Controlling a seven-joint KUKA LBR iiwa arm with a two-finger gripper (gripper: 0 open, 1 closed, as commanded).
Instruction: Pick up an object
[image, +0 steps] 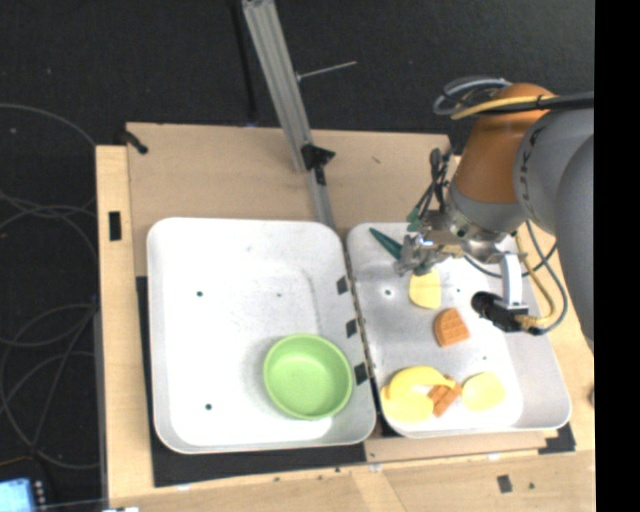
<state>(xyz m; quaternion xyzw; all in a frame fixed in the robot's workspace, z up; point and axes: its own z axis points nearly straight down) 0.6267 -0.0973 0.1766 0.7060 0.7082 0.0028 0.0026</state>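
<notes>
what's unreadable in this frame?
- Tool state: too small and blurred in the camera view.
- Small yellow piece: top edge meets the tool; contact unclear.
- Teal object: partly behind the tool, shape unclear.
- Orange piece on yellow items: too small to identify.

Single fixed camera above the bench (230, 170), angled down; both white bins (200, 270) sit mid-frame, arm (500, 160) entering right of them.
</notes>
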